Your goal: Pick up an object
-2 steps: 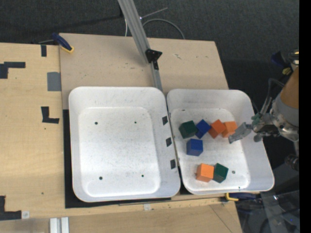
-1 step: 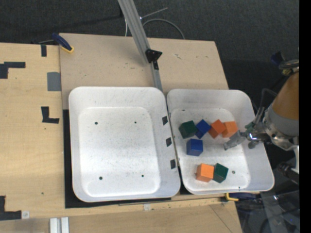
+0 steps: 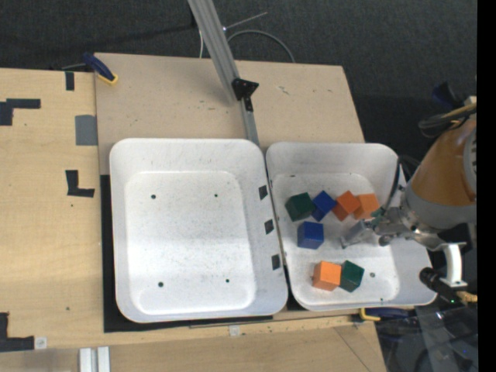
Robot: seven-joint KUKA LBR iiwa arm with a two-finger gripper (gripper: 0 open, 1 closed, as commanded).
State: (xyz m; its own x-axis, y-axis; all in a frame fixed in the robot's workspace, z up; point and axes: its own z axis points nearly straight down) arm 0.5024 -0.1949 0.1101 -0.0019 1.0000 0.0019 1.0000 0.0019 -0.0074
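- my bench is a light wooden board [image 3: 186, 99], with black tape marks [image 3: 74, 183] and a grey patch [image 3: 86, 129] toward its left side.
- dark carpet-like floor [image 3: 101, 14] lies beyond the far edge.
- a slanted metal pole [image 3: 217, 41] crosses the top of the bench, a thin wire [image 3: 267, 37] looping beside it.
- a blue and yellow clamp [image 3: 101, 67] grips the board's far left corner.
- the light is even.
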